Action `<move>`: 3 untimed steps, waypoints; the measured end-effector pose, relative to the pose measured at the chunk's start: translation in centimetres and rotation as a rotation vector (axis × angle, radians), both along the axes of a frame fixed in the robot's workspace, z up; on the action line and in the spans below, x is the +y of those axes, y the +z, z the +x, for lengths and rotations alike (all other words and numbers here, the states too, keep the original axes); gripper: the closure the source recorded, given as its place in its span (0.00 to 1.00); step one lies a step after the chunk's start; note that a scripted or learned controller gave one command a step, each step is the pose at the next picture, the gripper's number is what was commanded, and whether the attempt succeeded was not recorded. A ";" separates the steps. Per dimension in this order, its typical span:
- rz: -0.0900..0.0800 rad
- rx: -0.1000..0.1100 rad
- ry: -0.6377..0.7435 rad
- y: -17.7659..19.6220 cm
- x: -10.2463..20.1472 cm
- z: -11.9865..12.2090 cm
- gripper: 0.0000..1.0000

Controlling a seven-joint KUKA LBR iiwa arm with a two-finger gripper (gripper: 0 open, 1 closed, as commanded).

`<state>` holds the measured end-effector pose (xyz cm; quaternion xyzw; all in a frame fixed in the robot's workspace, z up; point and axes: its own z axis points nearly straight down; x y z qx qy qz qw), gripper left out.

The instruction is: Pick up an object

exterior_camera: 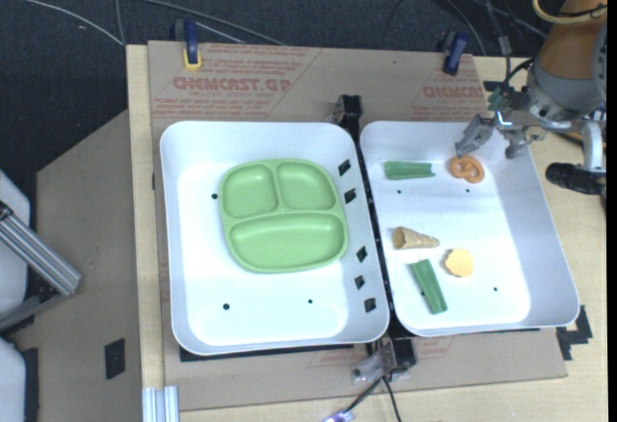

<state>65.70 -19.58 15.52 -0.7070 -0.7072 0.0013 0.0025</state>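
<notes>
— While the grey robot arm with the orange band reaches in from the right, where is its metal two-finger gripper?

— It hangs over the far right corner of the right shallow white bin. Its two fingers are spread apart, one pointing left and one pointing right. Nothing sits between them.

— What is closest to it?

— A small orange-brown ring-shaped pretzel toy. It lies flat on the bin floor just below the left finger. I cannot tell if the finger touches it.

— What else is in that bin?

— A flat green strip lies just left of the pretzel toy. Nearer the middle is a tan cone-shaped piece. A small yellow lump sits to its right. A dark green stick lies slanted near the front, just beside the yellow lump.

— And the other bin?

— The left shallow white bin holds a light green plastic plate with three parts. It lies flat in the middle.

— What are the bins on?

— A brown cardboard sheet with red words. Two blue clamps hold it at the back edge.
</notes>
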 end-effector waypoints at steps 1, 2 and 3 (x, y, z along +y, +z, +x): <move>0.001 0.001 0.001 -5.0 1.0 0.3 0.00; -0.002 -0.005 0.001 -7.0 1.0 0.3 0.00; -0.007 -0.014 0.002 -5.3 0.9 0.6 1.00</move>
